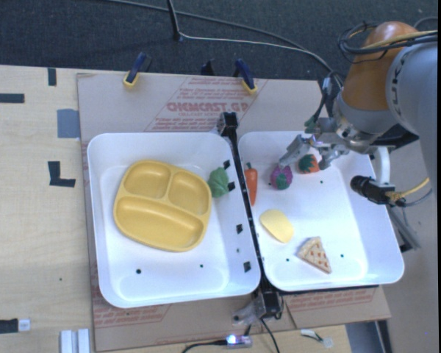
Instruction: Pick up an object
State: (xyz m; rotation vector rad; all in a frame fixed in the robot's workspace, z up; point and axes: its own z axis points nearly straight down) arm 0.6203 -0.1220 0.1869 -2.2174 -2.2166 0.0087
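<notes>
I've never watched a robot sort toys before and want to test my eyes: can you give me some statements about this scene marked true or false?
1. The yellow tray lies in the left bin. True.
2. The pizza slice lies in the left bin. False: it lies in the right bin.
3. The carrot lies by the divider between the bins. True.
4. The gripper hangs over the yellow tray. False: it is over the right bin, near a small red-and-green toy.

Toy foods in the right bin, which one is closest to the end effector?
The red and green one, right at the end effector; the purple one lies just left of it, the others farther.
</notes>
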